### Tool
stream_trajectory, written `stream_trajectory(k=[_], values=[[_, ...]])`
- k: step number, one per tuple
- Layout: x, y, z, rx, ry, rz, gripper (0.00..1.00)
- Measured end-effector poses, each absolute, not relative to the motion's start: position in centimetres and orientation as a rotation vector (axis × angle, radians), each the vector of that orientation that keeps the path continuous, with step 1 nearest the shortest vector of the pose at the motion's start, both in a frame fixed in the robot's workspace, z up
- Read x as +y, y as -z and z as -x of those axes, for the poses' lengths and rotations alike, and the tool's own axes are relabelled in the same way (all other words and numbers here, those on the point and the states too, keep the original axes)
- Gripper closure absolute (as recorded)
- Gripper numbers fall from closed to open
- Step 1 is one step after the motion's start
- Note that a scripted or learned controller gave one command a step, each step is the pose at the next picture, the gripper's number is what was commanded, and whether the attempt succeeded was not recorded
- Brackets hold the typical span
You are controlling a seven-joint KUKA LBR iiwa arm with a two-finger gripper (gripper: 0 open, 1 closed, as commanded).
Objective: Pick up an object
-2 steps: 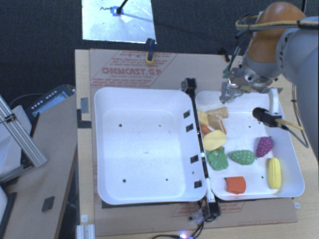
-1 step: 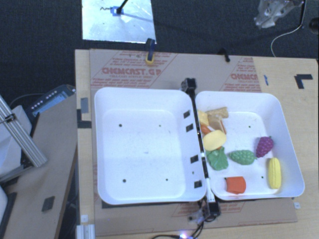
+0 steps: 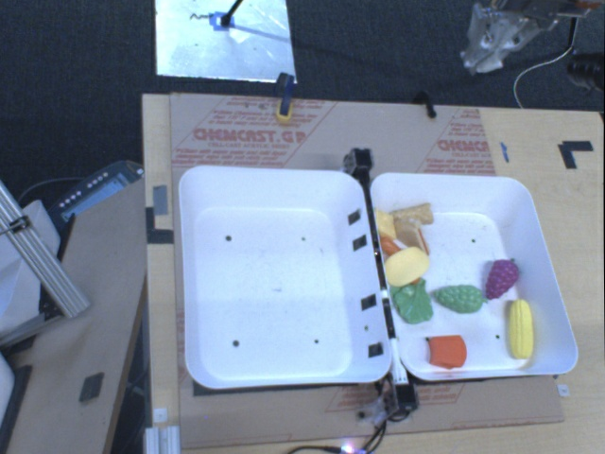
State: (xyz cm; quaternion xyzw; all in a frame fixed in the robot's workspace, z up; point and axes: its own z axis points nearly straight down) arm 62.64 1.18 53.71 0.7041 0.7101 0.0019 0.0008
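**Mia:** Has the robot picked anything up?

**Ben:** No, it looks like nothing is done. The gripper (image 3: 492,41) hangs way up at the top right, off past the bench, well apart from both bins.

**Mia:** Is it holding something?

**Ben:** Nothing shows in it. It is small and blurry up there, so whether it is open or closed cannot be told.

**Mia:** Where are the toys?

**Ben:** All in the right bin (image 3: 529,206). A yellow corn (image 3: 520,328) lies near the right wall. A purple bunch of grapes (image 3: 502,277) sits just above it. A bumpy green thing (image 3: 458,298) lies in the middle. An orange block (image 3: 447,351) sits near the bottom wall.

**Mia:** And by the left side?

**Ben:** There is a little pile there. A yellow round piece (image 3: 406,266) sits on top, touching a green leafy piece (image 3: 412,304) below it. A tan piece (image 3: 413,218) rests at the top of the pile. The left bin (image 3: 274,282) has no toys in it.

**Mia:** So what is left to do?

**Ben:** Almost all of it, Ben thinks. The arm needs to come over the right bin, go down, close on one toy, and lift it. The corn or the orange block look easy, because they lie by themselves.
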Motion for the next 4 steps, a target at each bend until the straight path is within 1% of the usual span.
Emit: stream_trajectory(k=[1, 2, 3, 4], values=[[6.9, -52.6, -57.6, 2.234, -0.004, -2.210, 1.00], [11.4, -53.7, -48.2, 2.235, -0.006, -2.209, 1.00], [11.1, -54.7, -48.7, 2.229, -0.009, -2.211, 1.00], [20.3, -44.3, -48.5, 2.239, 0.010, -2.211, 1.00]])
